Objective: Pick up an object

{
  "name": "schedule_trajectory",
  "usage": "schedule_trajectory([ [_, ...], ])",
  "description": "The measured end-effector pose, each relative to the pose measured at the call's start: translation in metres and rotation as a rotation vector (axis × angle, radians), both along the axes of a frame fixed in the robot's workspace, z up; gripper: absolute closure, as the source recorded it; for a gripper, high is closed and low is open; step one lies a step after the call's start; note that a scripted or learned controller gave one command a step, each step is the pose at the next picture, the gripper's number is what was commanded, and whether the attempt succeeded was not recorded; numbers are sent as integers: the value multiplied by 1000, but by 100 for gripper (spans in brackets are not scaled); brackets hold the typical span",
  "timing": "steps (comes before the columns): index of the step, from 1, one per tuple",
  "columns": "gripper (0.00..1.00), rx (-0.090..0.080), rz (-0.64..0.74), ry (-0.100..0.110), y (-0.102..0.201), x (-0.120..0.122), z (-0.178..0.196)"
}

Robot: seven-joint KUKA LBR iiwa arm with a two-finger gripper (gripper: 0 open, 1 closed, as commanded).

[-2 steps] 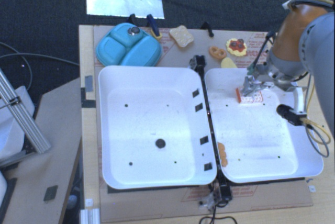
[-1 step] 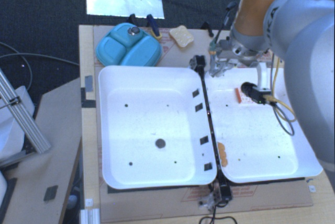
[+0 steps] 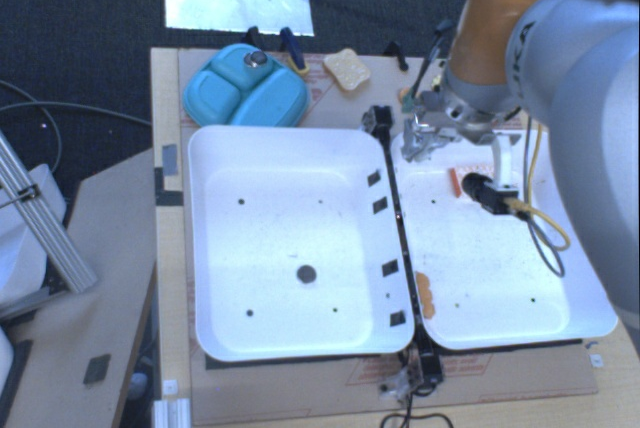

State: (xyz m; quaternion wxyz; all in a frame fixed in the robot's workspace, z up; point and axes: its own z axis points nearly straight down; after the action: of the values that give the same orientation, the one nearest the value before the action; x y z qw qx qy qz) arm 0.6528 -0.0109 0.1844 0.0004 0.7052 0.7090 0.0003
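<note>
The gripper [image 3: 420, 144] hangs over the far left corner of the right bin [image 3: 520, 311]; whether its fingers are spread or pressed together I cannot tell. A small orange object [image 3: 454, 182] lies just beside it in that bin, another orange piece [image 3: 424, 295] against the near divider.

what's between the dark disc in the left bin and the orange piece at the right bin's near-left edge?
In the camera view, bare white floor of the left bin, then the black divider strip with its clips, lie between the dark disc and the orange piece.
</note>
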Motion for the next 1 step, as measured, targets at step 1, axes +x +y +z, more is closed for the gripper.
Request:
schedule_trajectory([
  [1, 100, 0, 0, 2, 16, -32, 0],
])
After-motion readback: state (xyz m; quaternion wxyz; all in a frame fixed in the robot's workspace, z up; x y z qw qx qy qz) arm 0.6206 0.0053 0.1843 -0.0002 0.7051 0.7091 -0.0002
